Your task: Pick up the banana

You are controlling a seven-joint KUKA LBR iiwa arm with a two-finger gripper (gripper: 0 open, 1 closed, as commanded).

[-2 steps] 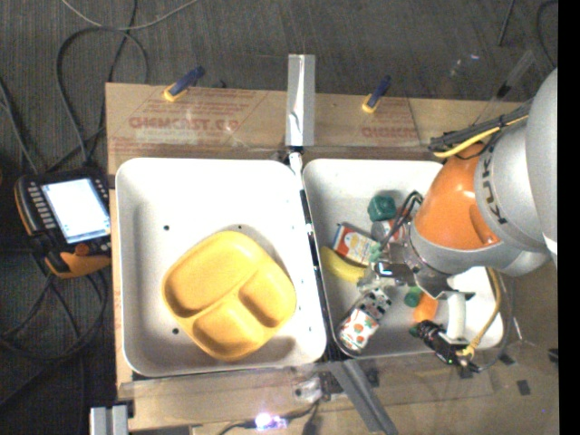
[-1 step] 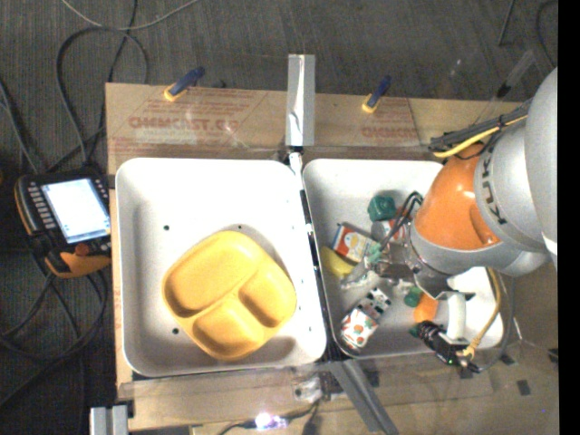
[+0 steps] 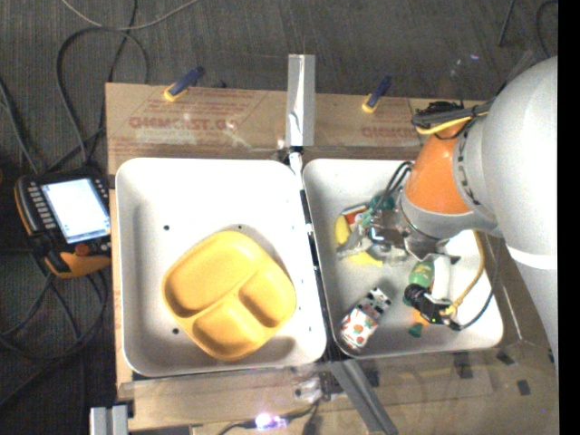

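banana (image 3: 349, 236): right bin, near its left wall, partly under the end effector (image 3: 373, 239) | you cannot tell the end effector's state | handling: likely light, smooth, curved, may slip; take it across the middle, gently

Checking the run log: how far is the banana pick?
Done: the arm has reached into the right bin, with the pincer down at the banana near that bin's left wall. In hand: closing in on the banana; a grip isn't visible. Left: grasp and lift, since the banana lies on the bin floor. The small carton and the yellow tray in the left bin sit apart.
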